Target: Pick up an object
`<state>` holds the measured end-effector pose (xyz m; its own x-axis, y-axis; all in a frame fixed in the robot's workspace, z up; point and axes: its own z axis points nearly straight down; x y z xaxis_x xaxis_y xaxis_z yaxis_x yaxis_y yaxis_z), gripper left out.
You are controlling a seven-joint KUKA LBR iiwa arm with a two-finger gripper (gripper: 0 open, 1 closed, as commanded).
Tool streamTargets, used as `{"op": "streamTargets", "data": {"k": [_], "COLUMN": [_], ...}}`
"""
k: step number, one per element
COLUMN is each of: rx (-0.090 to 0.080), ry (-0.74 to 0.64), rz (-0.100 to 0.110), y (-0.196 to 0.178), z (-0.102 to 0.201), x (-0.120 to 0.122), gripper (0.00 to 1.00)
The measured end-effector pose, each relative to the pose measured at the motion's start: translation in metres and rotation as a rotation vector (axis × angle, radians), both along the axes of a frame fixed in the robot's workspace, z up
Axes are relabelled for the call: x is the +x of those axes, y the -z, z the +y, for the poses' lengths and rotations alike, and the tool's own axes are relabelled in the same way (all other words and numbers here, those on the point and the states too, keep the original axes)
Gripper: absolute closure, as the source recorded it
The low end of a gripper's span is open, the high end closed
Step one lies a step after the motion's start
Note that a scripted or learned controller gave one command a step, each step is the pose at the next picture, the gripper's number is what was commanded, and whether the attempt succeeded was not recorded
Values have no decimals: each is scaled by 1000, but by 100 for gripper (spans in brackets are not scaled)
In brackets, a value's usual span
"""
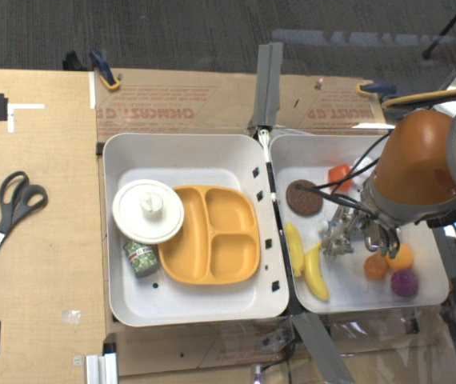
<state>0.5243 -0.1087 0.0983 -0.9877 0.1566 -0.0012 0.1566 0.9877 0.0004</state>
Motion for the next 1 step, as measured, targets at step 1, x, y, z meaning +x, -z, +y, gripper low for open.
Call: {"op": "streamTargets", "data": {"k": [1], "rx": [-1], "ry": [159], "rz": [-7], "y": [3], "z": [-8], "x": [103], "gripper": [100]}}
